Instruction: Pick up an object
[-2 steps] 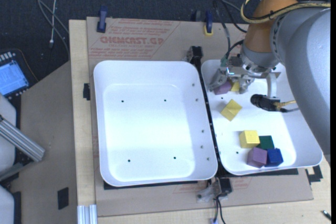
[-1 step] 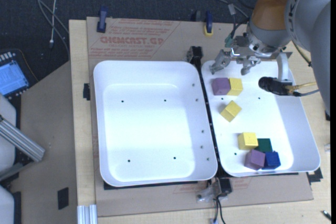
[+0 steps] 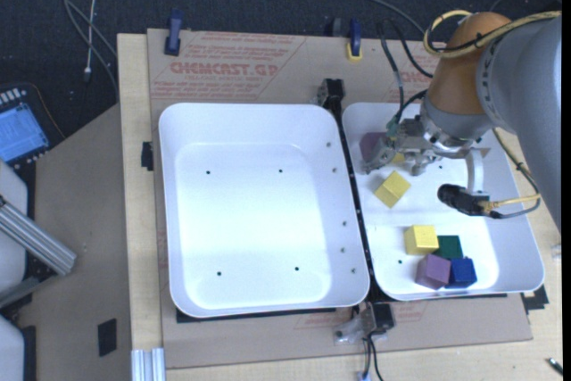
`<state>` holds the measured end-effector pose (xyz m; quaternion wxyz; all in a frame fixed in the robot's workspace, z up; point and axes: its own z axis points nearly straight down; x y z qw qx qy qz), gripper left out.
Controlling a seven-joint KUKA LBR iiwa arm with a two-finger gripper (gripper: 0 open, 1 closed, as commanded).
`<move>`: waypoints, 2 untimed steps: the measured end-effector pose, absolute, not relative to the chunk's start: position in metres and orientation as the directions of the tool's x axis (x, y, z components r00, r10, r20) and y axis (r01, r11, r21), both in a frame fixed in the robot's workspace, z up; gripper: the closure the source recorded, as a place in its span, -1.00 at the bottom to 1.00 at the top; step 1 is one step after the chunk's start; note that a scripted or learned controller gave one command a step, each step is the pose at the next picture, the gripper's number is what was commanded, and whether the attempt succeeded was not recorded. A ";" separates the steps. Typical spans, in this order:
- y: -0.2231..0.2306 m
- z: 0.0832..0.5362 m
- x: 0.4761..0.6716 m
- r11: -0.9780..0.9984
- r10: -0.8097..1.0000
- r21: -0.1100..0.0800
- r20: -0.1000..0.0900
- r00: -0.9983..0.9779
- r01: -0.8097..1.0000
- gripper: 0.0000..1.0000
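Open floor across the left bin [image 3: 259, 219]; right bin [image 3: 513, 268] crowded by arm [image 3: 500, 76] and clustered blocks [image 3: 442, 259].

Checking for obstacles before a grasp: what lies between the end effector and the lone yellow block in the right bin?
In the camera view, just bare white bin floor separates the end effector from the lone yellow block below it.

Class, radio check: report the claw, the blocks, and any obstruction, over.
Claw low in right bin, finger state unclear. Yellow block just below it, not gripped. Four blocks clustered near front. Purple block beside claw.
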<state>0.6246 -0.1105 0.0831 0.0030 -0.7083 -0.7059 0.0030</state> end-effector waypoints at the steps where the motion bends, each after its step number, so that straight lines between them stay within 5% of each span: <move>1: -0.092 0.087 0.654 -0.006 1.000 -0.009 -0.002 0.006 1.000 -1.00; 2: -0.093 0.096 0.654 -0.007 1.000 -0.012 -0.003 0.006 1.000 1.00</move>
